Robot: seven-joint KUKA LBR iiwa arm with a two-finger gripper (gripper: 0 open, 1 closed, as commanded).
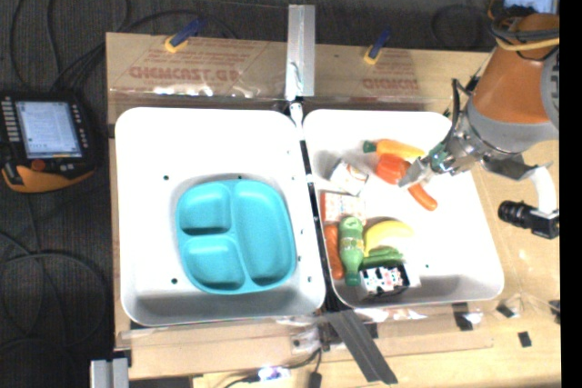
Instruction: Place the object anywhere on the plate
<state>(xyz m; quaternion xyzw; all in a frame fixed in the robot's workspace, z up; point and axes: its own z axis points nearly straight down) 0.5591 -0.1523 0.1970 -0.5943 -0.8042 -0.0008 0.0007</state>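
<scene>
We see a wooden bench point(218, 68) carrying two shallow white bins side by side, the left bin point(145, 150) and the right bin point(473, 259). The grey arm with its orange band point(514, 95) reaches in from the right over the right bin's far right corner. In the left bin lies a turquoise plate point(236, 233) with three compartments, toward the near side. The right bin holds a cluster of toy food: a yellow banana point(386, 232) and a green bottle point(351, 243) near its left side, with an orange carrot point(333, 252) beside them. Farther back lie an orange pepper point(393, 164) and a small orange-red piece point(423, 195). The gripper point(427, 166) hangs just right of the pepper; we cannot tell how its pincer stands, or whether it grips anything.
</scene>
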